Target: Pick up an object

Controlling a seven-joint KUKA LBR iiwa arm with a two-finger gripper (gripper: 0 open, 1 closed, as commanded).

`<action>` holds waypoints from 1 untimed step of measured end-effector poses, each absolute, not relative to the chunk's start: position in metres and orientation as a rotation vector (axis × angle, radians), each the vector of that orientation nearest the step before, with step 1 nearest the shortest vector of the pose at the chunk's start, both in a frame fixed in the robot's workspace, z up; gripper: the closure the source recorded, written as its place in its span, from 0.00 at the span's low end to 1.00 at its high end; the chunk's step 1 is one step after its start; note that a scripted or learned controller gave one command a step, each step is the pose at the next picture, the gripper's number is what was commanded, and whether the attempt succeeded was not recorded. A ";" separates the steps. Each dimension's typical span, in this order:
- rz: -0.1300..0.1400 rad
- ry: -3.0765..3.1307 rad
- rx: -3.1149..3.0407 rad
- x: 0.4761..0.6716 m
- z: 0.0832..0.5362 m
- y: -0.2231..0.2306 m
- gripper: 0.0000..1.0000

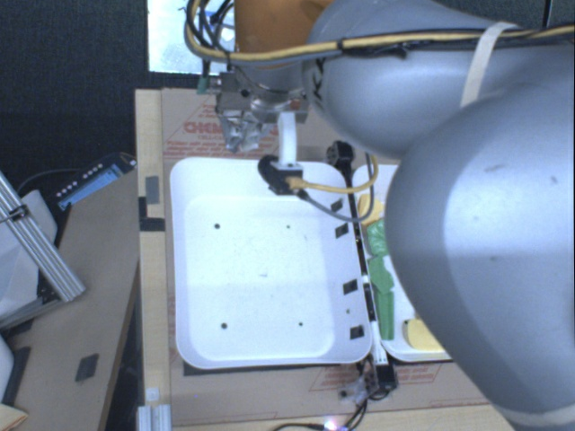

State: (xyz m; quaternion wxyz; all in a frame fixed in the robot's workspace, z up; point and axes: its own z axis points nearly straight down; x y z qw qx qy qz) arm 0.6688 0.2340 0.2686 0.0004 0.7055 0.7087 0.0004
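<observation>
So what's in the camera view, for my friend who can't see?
A big grey robot arm reaches over two white bins, its gripper hanging above the left bin's far edge. Green and yellow things peek out in the right bin.

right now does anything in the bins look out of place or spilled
Nothing looks spilled or damaged. The left bin sits square on the bench. In the right bin, green objects and a yellow object lie along its left wall, largely hidden by the arm. The gripper hangs above the left bin's far rim.

grey arm [449, 151] reaches across from the right, gripper [241, 133] hanging at upper left.
</observation>
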 end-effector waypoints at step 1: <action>0.001 2.225 2.216 0.669 0.257 0.234 1.00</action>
